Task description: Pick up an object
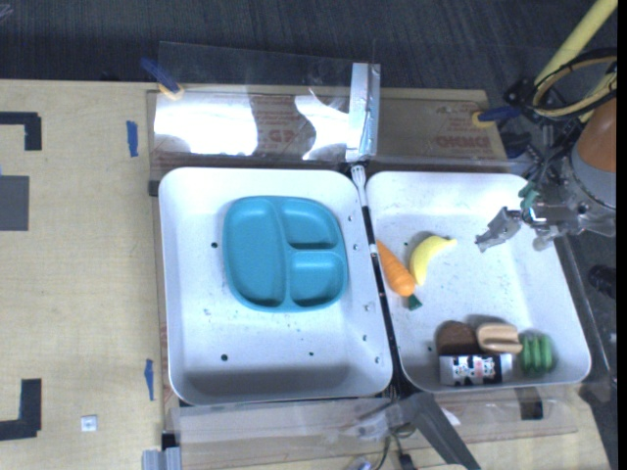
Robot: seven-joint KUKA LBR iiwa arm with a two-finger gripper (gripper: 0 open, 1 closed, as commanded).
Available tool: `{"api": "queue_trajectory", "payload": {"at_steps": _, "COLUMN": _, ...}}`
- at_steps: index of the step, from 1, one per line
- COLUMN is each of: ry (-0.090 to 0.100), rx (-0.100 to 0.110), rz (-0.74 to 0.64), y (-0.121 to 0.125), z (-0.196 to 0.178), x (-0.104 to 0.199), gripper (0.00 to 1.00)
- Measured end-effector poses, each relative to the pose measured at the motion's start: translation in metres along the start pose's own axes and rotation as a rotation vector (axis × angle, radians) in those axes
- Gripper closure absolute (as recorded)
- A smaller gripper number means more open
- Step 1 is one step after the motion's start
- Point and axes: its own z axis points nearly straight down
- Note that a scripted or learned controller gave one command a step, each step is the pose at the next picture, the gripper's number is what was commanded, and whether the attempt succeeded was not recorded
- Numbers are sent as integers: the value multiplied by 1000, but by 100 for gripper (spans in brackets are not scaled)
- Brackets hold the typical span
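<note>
Two bins, banana (429,253) lying left of, apart from fingers (498,229)

I see a pale, matt wood-grain counter (78,292). Both white bins (186,262) look like smooth plastic, speckled dark. The blue divided tray (286,253) is smooth, slightly glossy plastic. The banana (429,254) and carrot (396,270) look like smooth toy plastic.

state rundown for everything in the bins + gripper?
blue divided plate: flat in left bin, compartments bare
banana: lying in right bin, touching carrot
carrot: lying by the divider
green toy: at the near wall
gripper: over right bin, holding nothing
</note>
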Motion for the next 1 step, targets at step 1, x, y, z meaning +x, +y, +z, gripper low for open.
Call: {"api": "queue_trajectory", "payload": {"at_steps": 1, "ry": 2, "rx": 7, "rz": 18, "y": 32, "z": 64, "x": 66, "gripper": 0}}
